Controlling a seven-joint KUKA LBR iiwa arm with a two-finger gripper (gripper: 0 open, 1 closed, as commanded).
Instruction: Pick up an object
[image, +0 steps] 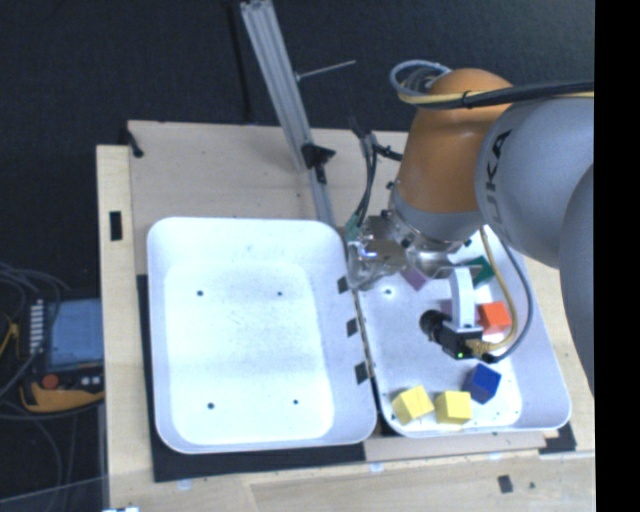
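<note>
Right bin, lower right of frame: two yellow blocks, blue block, orange block, all lying loose; arm's gripper low at the bin's upper-left corner, grip state cannot be told; pick judged not yet done.

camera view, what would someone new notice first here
The grey arm with its orange band looms over the right bin. In that bin sit two yellow blocks, a blue block and an orange block. The left bin lies beside it.
</note>
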